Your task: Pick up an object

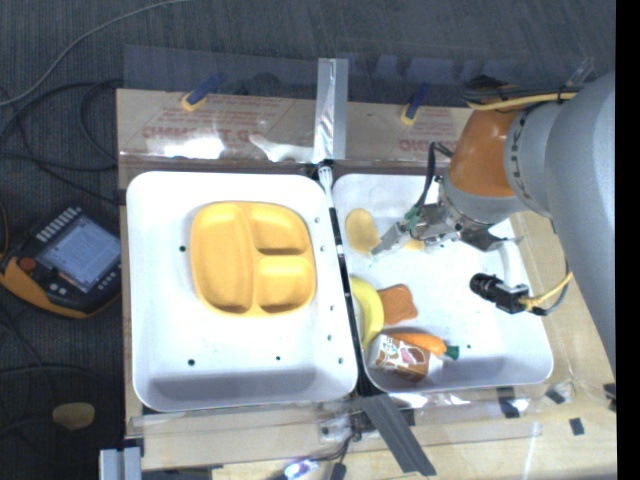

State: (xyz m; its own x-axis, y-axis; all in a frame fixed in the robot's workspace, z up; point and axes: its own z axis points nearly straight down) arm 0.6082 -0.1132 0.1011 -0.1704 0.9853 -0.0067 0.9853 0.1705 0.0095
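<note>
One fixed camera looks down at a slant from above the worktop (230, 128), taking in both white bins (160, 298)

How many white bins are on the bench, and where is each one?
2. The left bin holds a yellow divided plate. The right bin lies beside it and holds several small items near its left and front sides; the gripper reaches into it.

floor: dark grey carpet (60, 78) | cables (40, 88) | bench: wooden (135, 128)
</note>
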